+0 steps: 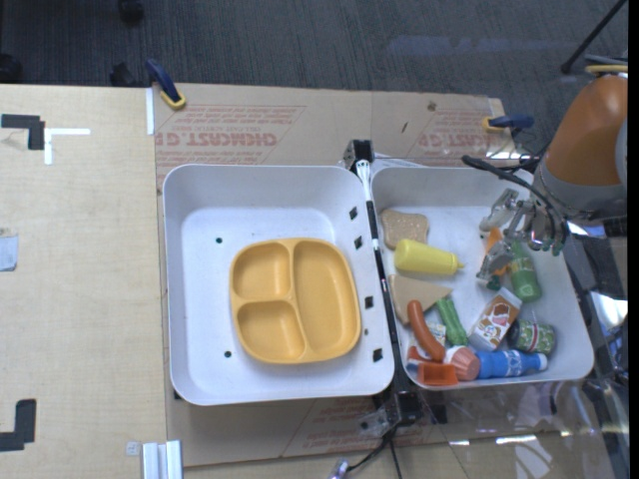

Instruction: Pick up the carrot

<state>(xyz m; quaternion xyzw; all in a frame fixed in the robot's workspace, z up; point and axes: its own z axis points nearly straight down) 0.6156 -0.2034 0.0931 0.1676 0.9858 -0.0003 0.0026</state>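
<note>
The carrot (493,260) is a small orange piece with a green leafy end (522,280). It lies in the right white bin (454,200) near the far right side. My gripper (507,234) hangs directly over the carrot's orange end and partly hides it. From this slant I cannot make out whether the carrot is held. The grey arm with its orange band (589,138) reaches in from the right.
The right bin also holds a yellow mustard bottle (427,258), bread slices (404,228), a red sausage (425,333), a green pickle (451,319), a juice carton (494,322), a green can (535,338) and a blue bottle (507,364). A yellow divided plate (296,299) sits in the left bin (200,208).
</note>
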